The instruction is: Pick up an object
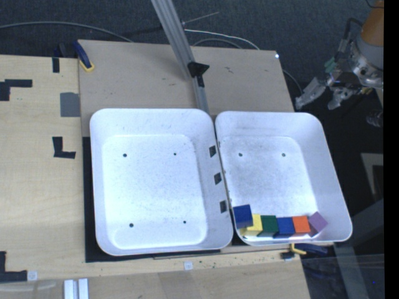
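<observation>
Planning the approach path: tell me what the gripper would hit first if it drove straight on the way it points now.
The gripper points down-left, so probably the right bin's upper right rim comes first; depth is unclear from one view.

Pale wood bench (37,185) w/ tan board (137,73) on top. On it: 2 shallow white bins side by side, touching — left bin (96,167), right bin (324,161). Black tape bits (59,147) at left, grey patch (70,103), metal pole (174,27) slanting over back.
</observation>
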